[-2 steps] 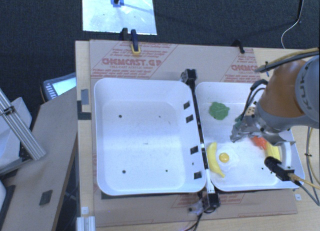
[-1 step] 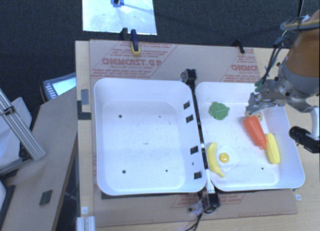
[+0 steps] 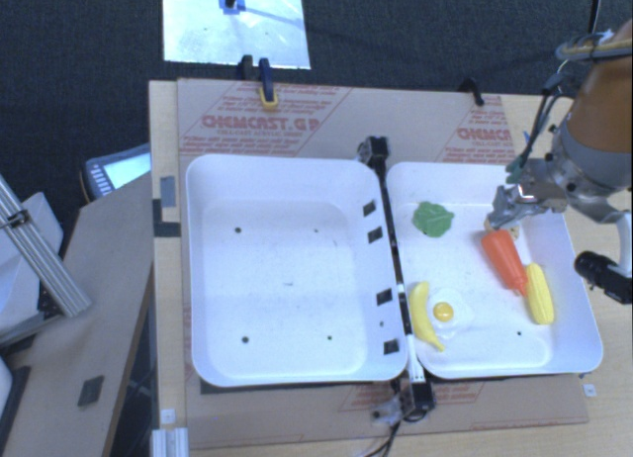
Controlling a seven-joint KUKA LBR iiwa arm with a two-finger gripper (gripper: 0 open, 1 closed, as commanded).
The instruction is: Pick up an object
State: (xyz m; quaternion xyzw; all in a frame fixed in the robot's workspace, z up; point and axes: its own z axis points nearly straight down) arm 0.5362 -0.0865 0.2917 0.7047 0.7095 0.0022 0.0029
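The right bin (image 3: pixel 475 351) holds a green leafy toy (image 3: pixel 432 218), an orange carrot (image 3: pixel 504 259), a yellow corn cob (image 3: pixel 539 294), a yellow banana (image 3: pixel 423 315) and a fried egg (image 3: pixel 445 313). My gripper (image 3: pixel 504 210) hangs over the far right part of this bin, just above the carrot's upper end. Nothing is visibly held. The carrot and corn lie side by side, touching.
The left bin (image 3: pixel 287 267) sits beside the right one, with black clips along the shared divider (image 3: pixel 388 277). A black object (image 3: pixel 603 277) juts in at the right edge. A yellow clamp (image 3: pixel 267 84) stands at the back of the bench.
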